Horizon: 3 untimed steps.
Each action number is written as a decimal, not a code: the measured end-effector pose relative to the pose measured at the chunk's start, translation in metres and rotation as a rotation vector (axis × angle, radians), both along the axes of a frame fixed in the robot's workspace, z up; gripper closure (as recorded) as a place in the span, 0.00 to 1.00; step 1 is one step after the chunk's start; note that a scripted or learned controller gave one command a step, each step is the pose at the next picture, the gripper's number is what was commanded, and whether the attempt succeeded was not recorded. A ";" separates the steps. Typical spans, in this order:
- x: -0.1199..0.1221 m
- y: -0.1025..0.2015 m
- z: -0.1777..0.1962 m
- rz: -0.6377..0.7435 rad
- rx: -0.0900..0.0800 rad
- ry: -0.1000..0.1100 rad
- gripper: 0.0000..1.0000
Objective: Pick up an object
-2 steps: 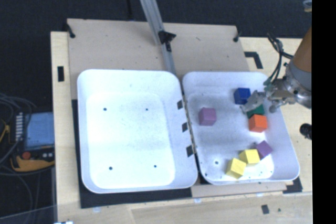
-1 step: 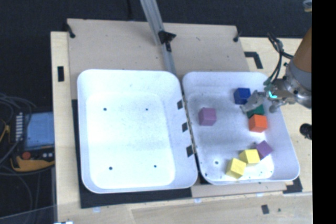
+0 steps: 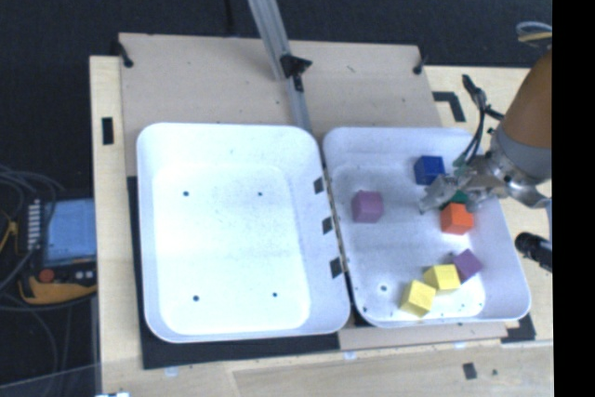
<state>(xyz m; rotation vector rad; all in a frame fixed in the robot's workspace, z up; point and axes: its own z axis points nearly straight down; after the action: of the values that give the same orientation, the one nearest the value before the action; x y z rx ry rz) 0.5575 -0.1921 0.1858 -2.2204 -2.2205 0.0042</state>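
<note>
The right bin (image 3: 386, 142) holds several small blocks: a blue cube (image 3: 429, 168), a mauve cube (image 3: 367, 206), an orange cube (image 3: 456, 219), a purple block (image 3: 468, 264) and two yellow cubes (image 3: 443, 277) (image 3: 418, 297). My gripper (image 3: 452, 191) reaches in from the right and hangs low over the bin, between the blue cube and the orange cube. A small green piece (image 3: 459, 198) shows right under the gripper, just above the orange cube. Whether the gripper touches or holds it cannot be made out.
The left bin (image 3: 232, 228) lies beside the right one. A slanted metal pole (image 3: 265, 5) rises from the back, between the bins. A blue box (image 3: 71, 230) with cables sits off the bench at the left.
</note>
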 end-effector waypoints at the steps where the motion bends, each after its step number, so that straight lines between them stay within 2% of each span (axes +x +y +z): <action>1: -0.003 0.010 -0.053 -0.002 0.001 0.001 0.00; 2: -0.002 0.009 -0.089 -0.001 -0.002 -0.007 0.00; 3: -0.001 0.007 -0.076 -0.008 -0.002 -0.012 1.00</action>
<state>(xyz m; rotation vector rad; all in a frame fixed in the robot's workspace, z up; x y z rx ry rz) 0.5570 -0.1847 0.1101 -2.2357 -2.2187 -0.0065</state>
